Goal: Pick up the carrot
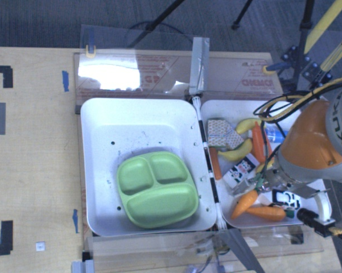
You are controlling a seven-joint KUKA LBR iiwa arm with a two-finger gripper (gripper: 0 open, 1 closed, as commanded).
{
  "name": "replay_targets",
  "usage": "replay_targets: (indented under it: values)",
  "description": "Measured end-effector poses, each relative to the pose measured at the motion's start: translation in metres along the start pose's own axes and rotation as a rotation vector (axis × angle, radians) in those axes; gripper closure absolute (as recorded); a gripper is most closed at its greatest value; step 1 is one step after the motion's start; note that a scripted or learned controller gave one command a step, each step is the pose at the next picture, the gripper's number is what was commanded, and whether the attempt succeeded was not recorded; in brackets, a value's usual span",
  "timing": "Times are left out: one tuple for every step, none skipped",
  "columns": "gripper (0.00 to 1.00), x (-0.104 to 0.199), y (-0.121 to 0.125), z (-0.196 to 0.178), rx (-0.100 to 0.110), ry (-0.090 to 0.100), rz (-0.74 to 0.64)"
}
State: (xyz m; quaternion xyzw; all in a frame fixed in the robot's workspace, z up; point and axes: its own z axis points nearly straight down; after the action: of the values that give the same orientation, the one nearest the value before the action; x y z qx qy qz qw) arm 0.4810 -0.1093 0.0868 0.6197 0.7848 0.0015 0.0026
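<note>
Over the right bin (247, 225), the gripper (260, 182) is being held low by the grey arm (313, 144); how far its fingers are parted cannot be told. Just beside it, a carrot (244, 203) is being seen lying tilted on the bin floor, with a second carrot (267, 212) touching it. A green divided plate (157, 189) is being borne by the left bin (102, 124).

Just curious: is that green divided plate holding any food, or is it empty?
Empty. The green three-compartment plastic plate in the left white bin shows bare green in every compartment.
</note>
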Motion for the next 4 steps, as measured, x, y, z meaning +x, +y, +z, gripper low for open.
replay_targets:
  values:
    - [1.0,-0.001,0.001,-0.011,-0.004,-0.002,0.002]
    - [0.0,-0.001,0.001,-0.011,-0.004,-0.002,0.002]
    - [0.0,-0.006,0.027,-0.059,0.005,0.001,0.13]
    - [0.0,0.01,0.015,-0.02,-0.036,-0.009,0.001]
